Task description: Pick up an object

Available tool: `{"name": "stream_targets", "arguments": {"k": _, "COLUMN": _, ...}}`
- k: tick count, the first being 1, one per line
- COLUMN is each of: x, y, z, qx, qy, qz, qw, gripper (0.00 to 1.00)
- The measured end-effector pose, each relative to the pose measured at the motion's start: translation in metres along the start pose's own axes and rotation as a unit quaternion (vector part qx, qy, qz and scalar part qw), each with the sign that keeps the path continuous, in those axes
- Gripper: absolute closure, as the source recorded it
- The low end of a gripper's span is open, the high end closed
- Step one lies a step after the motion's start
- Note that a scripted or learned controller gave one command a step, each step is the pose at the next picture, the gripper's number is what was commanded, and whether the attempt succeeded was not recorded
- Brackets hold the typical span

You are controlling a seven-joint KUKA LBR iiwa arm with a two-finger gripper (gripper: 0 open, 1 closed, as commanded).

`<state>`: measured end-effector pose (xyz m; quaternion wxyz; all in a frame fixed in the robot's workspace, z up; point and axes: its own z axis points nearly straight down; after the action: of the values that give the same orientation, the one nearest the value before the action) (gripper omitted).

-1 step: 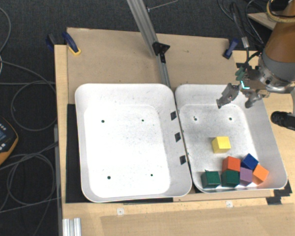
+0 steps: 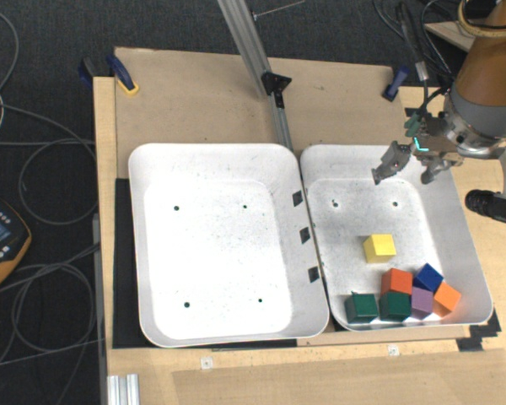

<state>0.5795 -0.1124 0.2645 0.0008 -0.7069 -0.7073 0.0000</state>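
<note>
Grey gripper (image 2: 409, 165) above right bin's (image 2: 464, 234) far edge, fingers apart, holding nothing.
Yellow block (image 2: 379, 247) mid-bin; 6 other blocks cluster at bin's near edge.

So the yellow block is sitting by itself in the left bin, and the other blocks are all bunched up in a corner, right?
Not quite. The yellow block does sit by itself, but in the right bin, not the left one. The other blocks are bunched in that same bin's near corner. The camera view shows this.

Blocks (image 2: 398, 294) in right bin (image 2: 455, 226)
</note>
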Motion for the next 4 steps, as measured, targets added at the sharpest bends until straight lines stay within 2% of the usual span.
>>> {"name": "stream_targets", "arguments": {"k": 1, "x": 0.001, "y": 0.007, "z": 0.059, "qx": 0.003, "qy": 0.000, "qz": 0.000, "qw": 1.0000, "gripper": 0.00}}
{"name": "stream_targets", "arguments": {"k": 2, "x": 0.004, "y": 0.007, "z": 0.102, "qx": 0.002, "qy": 0.000, "qz": 0.000, "qw": 1.0000, "gripper": 0.00}}
{"name": "stream_targets", "arguments": {"k": 3, "x": 0.007, "y": 0.005, "z": 0.166, "qx": 0.004, "qy": 0.001, "qz": 0.000, "qw": 1.0000, "gripper": 0.00}}
{"name": "stream_targets", "arguments": {"k": 4, "x": 0.006, "y": 0.007, "z": 0.150, "qx": -0.001, "qy": 0.000, "qz": 0.000, "qw": 1.0000, "gripper": 1.00}}
